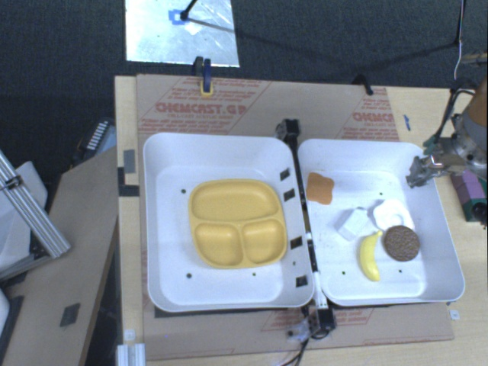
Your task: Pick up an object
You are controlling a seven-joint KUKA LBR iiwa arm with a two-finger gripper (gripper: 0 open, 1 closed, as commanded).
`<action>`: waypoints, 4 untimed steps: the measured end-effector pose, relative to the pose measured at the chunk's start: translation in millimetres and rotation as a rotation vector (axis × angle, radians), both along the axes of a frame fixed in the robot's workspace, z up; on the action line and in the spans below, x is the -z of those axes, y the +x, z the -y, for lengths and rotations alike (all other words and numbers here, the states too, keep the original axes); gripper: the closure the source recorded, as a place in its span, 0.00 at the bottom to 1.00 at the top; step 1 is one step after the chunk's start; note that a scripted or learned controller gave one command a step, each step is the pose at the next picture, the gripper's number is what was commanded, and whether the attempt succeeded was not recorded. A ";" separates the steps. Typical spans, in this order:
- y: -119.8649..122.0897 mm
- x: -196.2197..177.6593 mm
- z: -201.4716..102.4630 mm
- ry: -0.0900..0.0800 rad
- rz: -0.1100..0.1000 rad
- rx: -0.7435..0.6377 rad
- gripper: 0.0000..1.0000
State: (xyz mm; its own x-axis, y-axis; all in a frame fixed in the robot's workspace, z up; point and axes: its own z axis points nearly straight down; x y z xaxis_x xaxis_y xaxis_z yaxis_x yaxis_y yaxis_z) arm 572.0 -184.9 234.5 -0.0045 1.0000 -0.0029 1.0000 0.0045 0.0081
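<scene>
Two white bins [229,147] sitting side by side on a cardboard-covered bench [252,97], dark carpet [343,21] lying beyond it, yellow divided tray [235,223] resting left of the bins' divider [297,212], banana [370,256], brown disc [401,243], white pieces [370,218] and orange piece [320,188] lying right of it, gripper [421,170] hovering farther right at the rim, grip state unclear.

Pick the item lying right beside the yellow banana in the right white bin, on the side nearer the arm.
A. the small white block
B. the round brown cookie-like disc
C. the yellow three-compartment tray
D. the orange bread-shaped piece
B: the round brown cookie-like disc sits just right of the yellow banana in the right white bin.
</scene>
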 end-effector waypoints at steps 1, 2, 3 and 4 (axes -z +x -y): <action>1.1 -12.9 0.2 0.001 -0.004 0.000 1.00; 4.6 -20.9 -53.7 0.005 -0.005 -0.005 1.00; 15.5 -23.4 -104.8 0.005 -0.006 -0.005 1.00; 19.4 -8.3 -154.1 0.005 -0.007 -0.005 1.00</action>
State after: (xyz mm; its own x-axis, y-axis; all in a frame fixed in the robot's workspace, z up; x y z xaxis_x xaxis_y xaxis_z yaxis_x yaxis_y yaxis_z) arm 591.4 -30.8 242.9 -0.0094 1.0000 0.0021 1.0000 0.0094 0.0009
